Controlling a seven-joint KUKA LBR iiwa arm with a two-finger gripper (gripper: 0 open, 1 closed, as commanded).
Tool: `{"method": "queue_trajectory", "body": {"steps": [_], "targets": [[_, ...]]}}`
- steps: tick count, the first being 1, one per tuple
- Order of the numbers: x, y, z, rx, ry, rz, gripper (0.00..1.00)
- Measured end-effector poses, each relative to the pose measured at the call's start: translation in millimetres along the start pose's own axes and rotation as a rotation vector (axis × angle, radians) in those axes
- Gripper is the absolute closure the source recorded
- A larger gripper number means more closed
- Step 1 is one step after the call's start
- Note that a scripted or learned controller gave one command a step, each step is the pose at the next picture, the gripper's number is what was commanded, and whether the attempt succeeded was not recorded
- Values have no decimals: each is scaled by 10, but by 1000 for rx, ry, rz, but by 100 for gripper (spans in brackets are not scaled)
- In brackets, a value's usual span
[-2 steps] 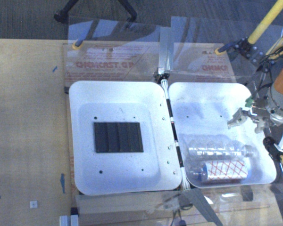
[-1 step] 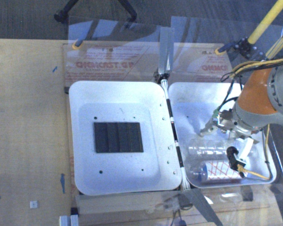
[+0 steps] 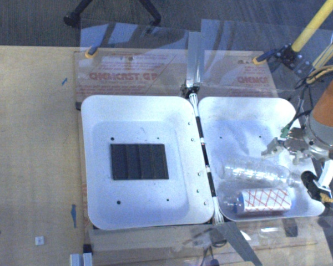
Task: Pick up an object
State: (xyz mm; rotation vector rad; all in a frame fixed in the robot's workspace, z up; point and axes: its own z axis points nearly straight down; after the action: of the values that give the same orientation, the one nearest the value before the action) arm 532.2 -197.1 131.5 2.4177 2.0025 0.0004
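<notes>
Nearest, a red-checked can (image 3: 265,200) lies on its side at the right bin's (image 3: 233,112) front edge, w/ a clear plastic bottle (image 3: 255,174) just behind. Gripper (image 3: 291,146) hovers beyond at right, prob. nothing in it; its opening can't be told. Best: descend centred across the can, approx. square to its axis.

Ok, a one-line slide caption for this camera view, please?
KUKA arm's gripper over the right bin near a clear bottle and red-checked tube; dark slab in left bin.

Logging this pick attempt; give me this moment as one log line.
gripper: over right bin, nothing visibly held | clear bottle, red-checked can: lying there | left bin: dark slab
</notes>
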Motion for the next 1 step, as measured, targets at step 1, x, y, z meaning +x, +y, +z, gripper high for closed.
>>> {"method": "queue_trajectory", "body": {"steps": [1], "targets": [[-56, -519, -245, 0, 3, 195, 0]]}}
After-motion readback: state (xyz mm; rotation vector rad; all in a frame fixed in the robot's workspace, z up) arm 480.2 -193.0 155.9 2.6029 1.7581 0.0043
